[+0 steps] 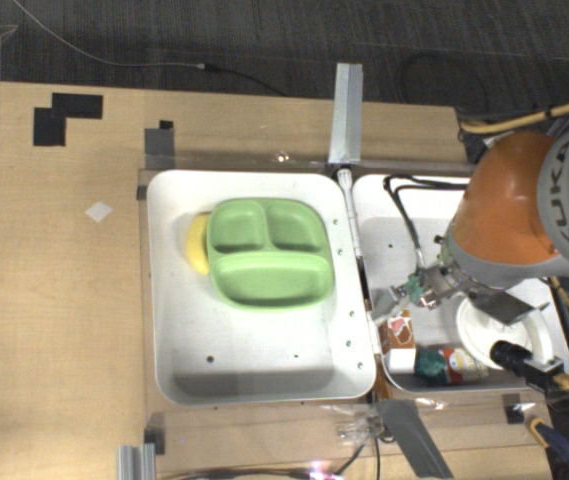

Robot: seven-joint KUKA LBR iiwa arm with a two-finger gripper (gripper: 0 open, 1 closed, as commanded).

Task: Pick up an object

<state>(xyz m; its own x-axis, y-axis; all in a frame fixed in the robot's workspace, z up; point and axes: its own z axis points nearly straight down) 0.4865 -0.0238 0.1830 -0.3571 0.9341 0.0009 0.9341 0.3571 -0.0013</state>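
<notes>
My gripper (416,291) hangs low over the right bin (404,218), near its left wall, under the grey arm with the orange band (504,203). Just below the gripper lies a small brown and red carton (399,331). Beside it, along the bin's front wall, lies a bottle with a green end (436,365). A white round dish (481,334) sits to the right of the carton, partly covered by the arm. I see nothing between the gripper and these objects that shows contact.
The left bin (254,368) holds a green divided tray (267,251) with a yellow thing (196,245) peeking out from under its left edge. A metal post (346,113) stands behind the wall between the bins. A black cable (404,208) loops in the right bin's back.
</notes>
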